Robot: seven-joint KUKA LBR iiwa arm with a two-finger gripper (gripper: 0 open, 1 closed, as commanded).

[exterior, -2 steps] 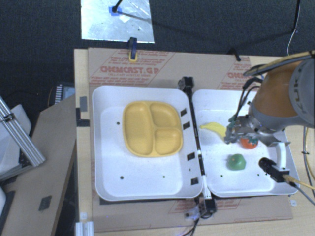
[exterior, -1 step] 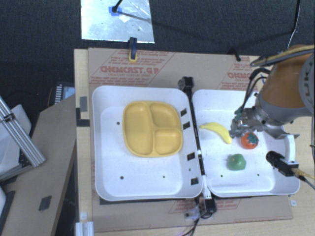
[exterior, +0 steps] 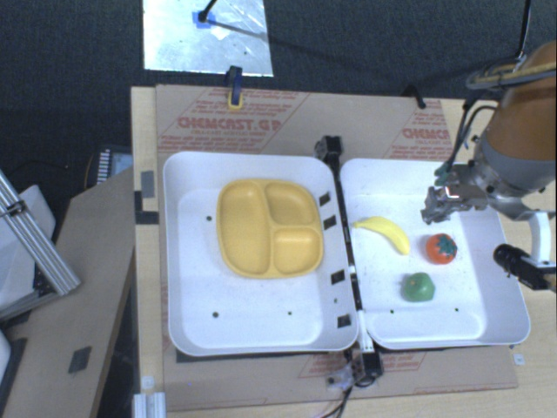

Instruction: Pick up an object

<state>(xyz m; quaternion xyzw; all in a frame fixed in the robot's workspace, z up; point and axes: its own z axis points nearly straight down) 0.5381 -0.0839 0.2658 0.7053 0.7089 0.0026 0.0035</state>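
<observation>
Hand [exterior: 438,205] hovers just above tomato [exterior: 441,248].

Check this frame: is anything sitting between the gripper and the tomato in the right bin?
Nothing visible does. The gripper hovers just above the tomato, with bare right bin floor between; the banana and green fruit lie aside.

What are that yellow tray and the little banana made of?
The yellow tray looks like moulded plastic: smooth, matte, one even colour, with rounded compartments. The banana seems a plastic toy, judging by its uniform yellow and faint sheen; I cannot be sure.
</observation>
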